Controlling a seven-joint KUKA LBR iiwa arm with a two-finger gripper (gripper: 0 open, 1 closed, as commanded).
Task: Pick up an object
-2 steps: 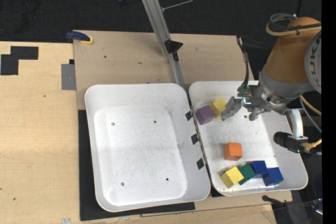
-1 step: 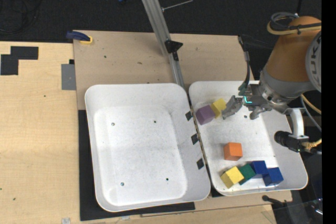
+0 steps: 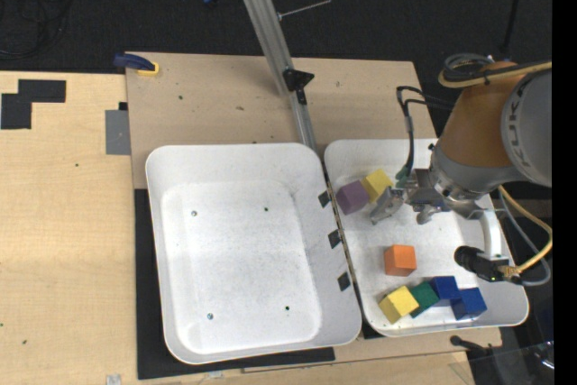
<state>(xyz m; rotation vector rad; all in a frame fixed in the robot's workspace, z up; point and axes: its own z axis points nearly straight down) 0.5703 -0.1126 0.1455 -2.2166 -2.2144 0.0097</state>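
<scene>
Over the right bin: claw (image 3: 403, 203) hangs low above the floor of that bin, its arm reaching in from three o'clock.
Claw state: two fingers appear parted, one angled down toward eight o'clock, the other nearer the wrist; nothing is seen between them, so I judge it open and carrying no load.
Nearest thing: yellow block (image 3: 378, 184) just beside the fingers, at about ten o'clock from them.
Next outward: purple block (image 3: 352, 195) at nine o'clock from the claw, close against the yellow block and near the bin's left wall.
Below: orange block (image 3: 399, 260) at six o'clock, apart from the claw, standing alone on bare floor.
Far corner: a tight cluster at five to six o'clock, made of a second yellow block (image 3: 398, 304), green block (image 3: 424, 296) and two blue blocks (image 3: 455, 297), packed together by the lower rim.
Containers: right bin (image 3: 365, 155) holds every block; left bin (image 3: 234, 248) sits at nine o'clock, side by side with it.
Reason for posture: judged, the claw is low and spread beside the yellow and purple pair because one of them is the likely target.
Task status: judged not yet done; no block is lifted.
Risk: the two nearest blocks sit close together, so a closing finger may push rather than grip.
</scene>
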